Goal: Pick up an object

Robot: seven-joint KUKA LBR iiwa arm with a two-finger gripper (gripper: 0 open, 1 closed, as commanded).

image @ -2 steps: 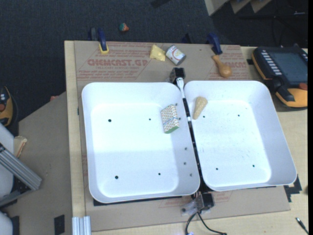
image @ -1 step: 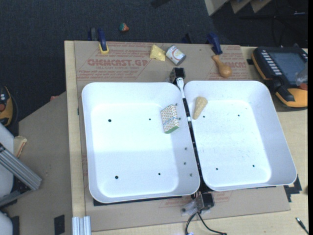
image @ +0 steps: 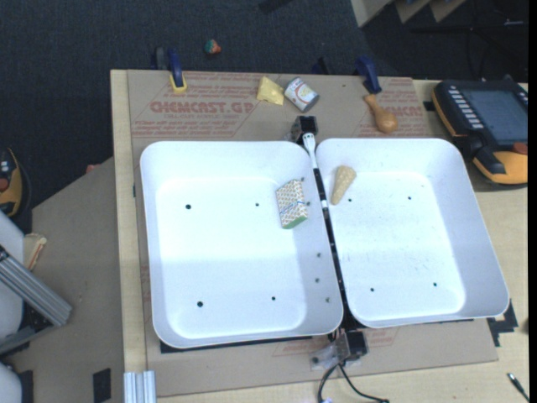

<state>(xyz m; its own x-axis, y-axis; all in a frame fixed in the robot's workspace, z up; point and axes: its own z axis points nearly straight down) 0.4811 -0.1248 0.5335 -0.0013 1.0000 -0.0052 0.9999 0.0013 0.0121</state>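
Two shallow white bins side by side on the desk point(image: 134, 141). Farthest left, the left bin point(image: 168, 225), with a small patterned block point(image: 292, 203) lying on its floor close to its right wall, so on the side the arm reaches from. Just across the seam, in the right bin point(image: 436, 250), a tan cone-shaped piece point(image: 341, 183), close to that bin's left wall, near the block but apart from it. Behind the bins, loose on the desk, a yellow scrap point(image: 270, 91), a small box point(image: 301, 94) and a brown pear-shaped thing point(image: 382, 114).

Cannot tell whether the end effector is spread or pressed together, so cannot place either piece more exactly against it.

By the look of it, nothing lifted yet: block and cone both resting in their bins. Whole pick seemingly left to do: approach, closing, lift.
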